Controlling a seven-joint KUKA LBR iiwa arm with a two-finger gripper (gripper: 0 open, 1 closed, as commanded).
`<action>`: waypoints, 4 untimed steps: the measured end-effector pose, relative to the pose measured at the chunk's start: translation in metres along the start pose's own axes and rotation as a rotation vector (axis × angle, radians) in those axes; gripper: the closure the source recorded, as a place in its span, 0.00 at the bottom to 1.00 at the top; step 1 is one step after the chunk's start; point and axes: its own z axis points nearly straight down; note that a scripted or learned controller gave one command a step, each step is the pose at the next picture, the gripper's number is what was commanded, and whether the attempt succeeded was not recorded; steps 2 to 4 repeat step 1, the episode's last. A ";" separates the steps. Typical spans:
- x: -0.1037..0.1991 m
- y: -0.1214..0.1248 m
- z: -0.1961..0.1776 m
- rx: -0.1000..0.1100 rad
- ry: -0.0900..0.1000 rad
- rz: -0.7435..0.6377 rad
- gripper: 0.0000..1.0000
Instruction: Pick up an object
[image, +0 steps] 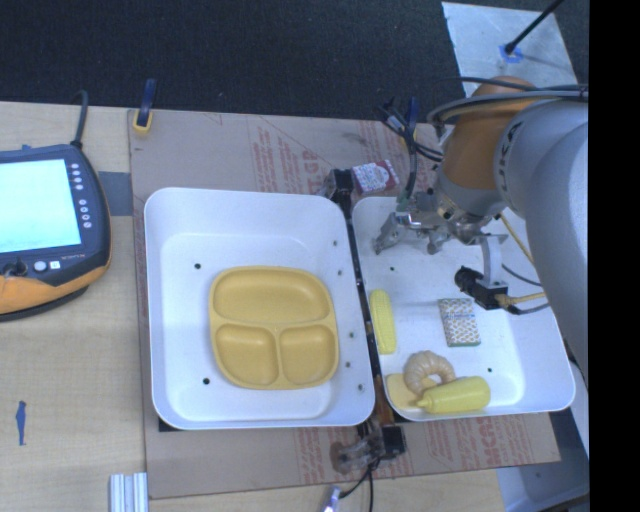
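Yellow bottle (455, 396) lies untouched at six o'clock; the gripper (412, 238), jaws spread and empty, hovers at twelve o'clock, nothing picked.

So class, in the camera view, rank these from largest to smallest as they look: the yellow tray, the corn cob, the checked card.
1. Yellow tray, plainly largest.
2. Corn cob.
3. Checked card. It looks close to the cob in area, so that order is unsure.
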 end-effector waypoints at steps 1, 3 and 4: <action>-0.002 0.000 0.001 0.000 0.000 0.001 0.00; -0.002 0.000 0.001 0.000 0.000 0.001 0.00; -0.002 0.000 0.001 0.000 0.000 0.001 0.00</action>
